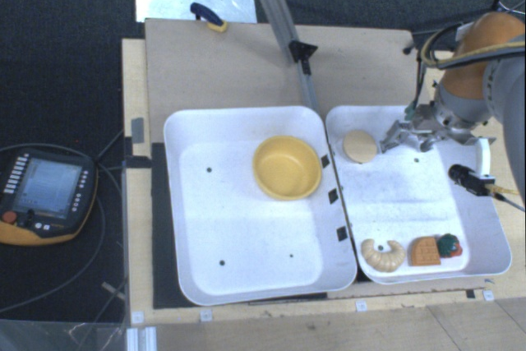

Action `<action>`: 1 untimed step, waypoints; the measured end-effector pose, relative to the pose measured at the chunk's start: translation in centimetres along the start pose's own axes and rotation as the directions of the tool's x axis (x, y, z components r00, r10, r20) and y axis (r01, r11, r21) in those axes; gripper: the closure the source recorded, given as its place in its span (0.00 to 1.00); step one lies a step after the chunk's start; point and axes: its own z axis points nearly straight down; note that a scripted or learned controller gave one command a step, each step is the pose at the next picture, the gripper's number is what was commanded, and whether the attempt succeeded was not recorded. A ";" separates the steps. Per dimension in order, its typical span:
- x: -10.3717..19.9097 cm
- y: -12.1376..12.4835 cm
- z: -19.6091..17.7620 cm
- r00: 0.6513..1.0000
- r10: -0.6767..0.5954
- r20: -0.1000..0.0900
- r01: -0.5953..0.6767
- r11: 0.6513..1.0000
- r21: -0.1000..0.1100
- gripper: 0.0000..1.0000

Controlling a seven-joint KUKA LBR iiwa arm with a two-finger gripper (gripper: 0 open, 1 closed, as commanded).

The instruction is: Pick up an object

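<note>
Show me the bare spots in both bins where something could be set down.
Left bin: open floor left of and below the yellow bowl. Right bin: bare middle, between the round tan piece and the croissant. Crowded: its top, where the end effector sits, and its bottom edge.

The arm was grey with an orange band, black cables looping over it, ending in a metallic gripper.

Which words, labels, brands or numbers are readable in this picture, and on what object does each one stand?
None can be read.
Teach pendant: its screen and buttons show marks too small and blurred to read.
White bins, yellow bowl, gripper: no lettering visible.
</note>
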 end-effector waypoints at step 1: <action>0.0 0.1 -1.1 1.000 0.000 0.001 0.000 1.000 -0.002 1.00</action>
